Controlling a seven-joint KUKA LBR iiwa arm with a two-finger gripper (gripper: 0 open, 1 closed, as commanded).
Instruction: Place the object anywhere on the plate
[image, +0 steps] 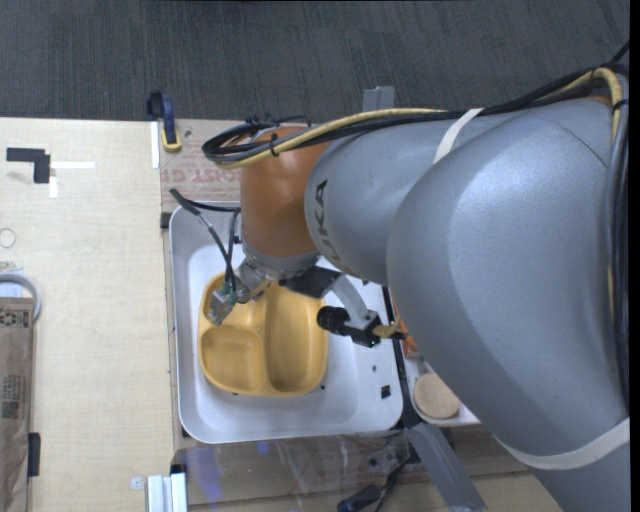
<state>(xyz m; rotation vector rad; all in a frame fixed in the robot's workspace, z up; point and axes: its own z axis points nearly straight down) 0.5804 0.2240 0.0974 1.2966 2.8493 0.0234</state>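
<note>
Arm (450, 220) is reaching in from the right and covering most of both bins; the orange band (275, 200) is sitting right over the upper part of the yellow divided plate (265, 355). The plate is lying in the left white bin (190, 400). Gripper (228, 298) is hanging low over the plate's upper-left compartment, apparently touching or just above it. Something small and greenish is showing at the tip, but it's too small to tell what it is, and I cannot tell the pincer's state either. So the object's location is unclear: possibly that bit at the tip, over the plate. A round tan item (436, 397) is sitting in the right bin, near the divider. My read: we're at the placing step. To do it well, keep the tip inside the compartment walls, let go low rather than drop, then lift straight up so nothing drags off the rim.
</note>
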